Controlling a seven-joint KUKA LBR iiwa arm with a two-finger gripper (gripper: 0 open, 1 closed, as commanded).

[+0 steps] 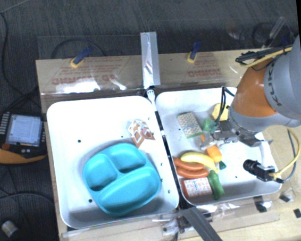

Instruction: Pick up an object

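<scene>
The grey arm [276, 96], with its orange band, rises closest to the lens, reaching in over the right bin [248, 184] from that bin's far right side. Its gripper [216, 136] hangs low over the middle of the right bin, just above a small orange piece [214, 153]; whether it is released or clenched on anything I cannot tell.

Inside the right bin, toward the wall it shares with the left bin [63, 153], lie a yellow banana [198, 159] and, touching it on the near side, a reddish-orange hot dog [190, 170]. Nearer the front wall of that bin sits a red-labelled packet [196, 188] with a green vegetable [216, 184] beside it. A pale speckled sponge [188, 124] lies toward the back wall. A yellow item [217, 110] sits behind the gripper.

In the left bin rests a blue divided tray [122, 178], and a small brown-and-white wrapper [140, 132] lies just beyond it, near the shared wall.
</scene>
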